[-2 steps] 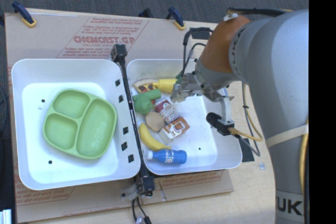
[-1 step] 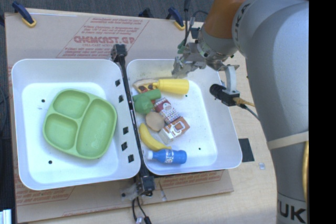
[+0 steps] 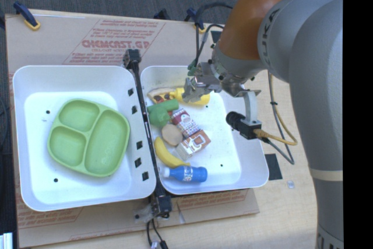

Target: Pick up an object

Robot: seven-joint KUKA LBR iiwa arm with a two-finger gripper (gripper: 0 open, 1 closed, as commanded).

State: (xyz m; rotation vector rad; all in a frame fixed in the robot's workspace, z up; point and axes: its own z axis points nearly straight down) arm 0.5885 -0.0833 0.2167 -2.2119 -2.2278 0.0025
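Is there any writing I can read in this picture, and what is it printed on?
"CHEMCAST GP", in red: on the brown cardboard sheet under the bins.
Smaller red lines around it: too blurred to read.
Red and white packets in the right bin: print too small to read.
Blue bottle label: unreadable.

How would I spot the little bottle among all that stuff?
Look at the right bin, the one packed with small things. Go to its near edge, just beyond the banana. There the bottle lies on its side, the only blue thing in the pile, with a white cap end pointing toward the green tray.
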